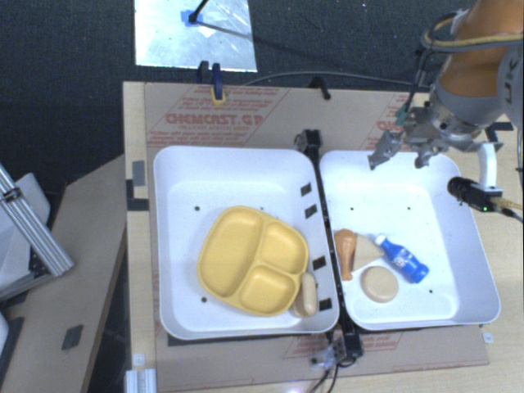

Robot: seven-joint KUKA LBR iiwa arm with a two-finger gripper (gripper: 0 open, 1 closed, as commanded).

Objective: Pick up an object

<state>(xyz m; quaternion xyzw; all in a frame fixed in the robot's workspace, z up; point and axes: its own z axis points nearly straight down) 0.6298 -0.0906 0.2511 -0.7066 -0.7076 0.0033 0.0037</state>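
In the right bin (426, 199) lie a small blue bottle with a white cap (402, 258), a round beige disc (380, 284) and an orange-brown cone-shaped piece (346, 250), all near the bin's front left. My gripper (403, 152) hangs over the back edge of the right bin, well above and behind those objects. Its two grey fingers stand spread apart with nothing between them. A yellow divided tray (252, 259) rests in the left bin (188, 187), with a small tan oblong piece (307, 293) at its right edge.
A black divider (321, 219) runs between the two bins. A blue-and-yellow clamp (214, 82) sits on the bench's back edge. A shiny sheet (193, 23) lies on the dark floor behind. A black fitting (468, 191) juts over the right bin's right rim.
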